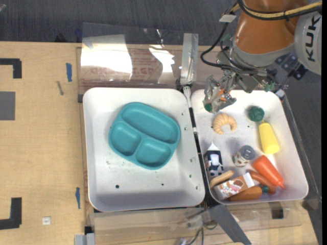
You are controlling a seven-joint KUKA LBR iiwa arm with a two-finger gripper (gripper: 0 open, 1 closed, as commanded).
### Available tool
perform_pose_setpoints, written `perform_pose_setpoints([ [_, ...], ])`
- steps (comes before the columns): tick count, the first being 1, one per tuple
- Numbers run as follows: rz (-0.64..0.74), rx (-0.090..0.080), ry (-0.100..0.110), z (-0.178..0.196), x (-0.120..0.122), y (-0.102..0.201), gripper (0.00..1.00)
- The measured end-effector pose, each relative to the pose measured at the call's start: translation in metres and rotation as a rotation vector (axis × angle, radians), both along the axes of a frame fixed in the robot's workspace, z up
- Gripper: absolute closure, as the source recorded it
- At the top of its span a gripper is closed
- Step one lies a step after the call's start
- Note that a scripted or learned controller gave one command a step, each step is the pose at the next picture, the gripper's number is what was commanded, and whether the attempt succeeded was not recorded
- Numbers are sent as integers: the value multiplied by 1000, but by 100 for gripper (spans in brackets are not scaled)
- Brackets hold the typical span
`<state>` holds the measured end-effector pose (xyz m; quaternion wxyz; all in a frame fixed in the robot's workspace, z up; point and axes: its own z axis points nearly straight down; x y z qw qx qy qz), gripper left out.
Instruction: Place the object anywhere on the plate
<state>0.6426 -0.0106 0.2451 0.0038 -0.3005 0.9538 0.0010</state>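
Nothing is yet set on the teal plate [144, 134], while the gripper [218, 98], its jaw state not discernible, is poised above the croissant [225, 122].

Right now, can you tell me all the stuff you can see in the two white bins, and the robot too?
Teal divided plastic plate: one, left bin.
Tan toy croissant: one, right bin, upper left.
Yellow toy: one, right side.
Dark green round toy: one, above it.
Orange toy carrot: one, lower right.
Black-and-white toy: one, by the divider.
Grey-capped piece: one, centre.
Gripper: one, grey, above the croissant.
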Motion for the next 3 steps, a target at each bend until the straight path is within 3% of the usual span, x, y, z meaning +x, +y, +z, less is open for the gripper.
perform_pose_setpoints([
  [1,257,-3,4,-34,-33,-31,100],
  [2,389,-4,-6,15,-40,6,100],
  [3,532,-7,-1,50,-93,-40,100],
])
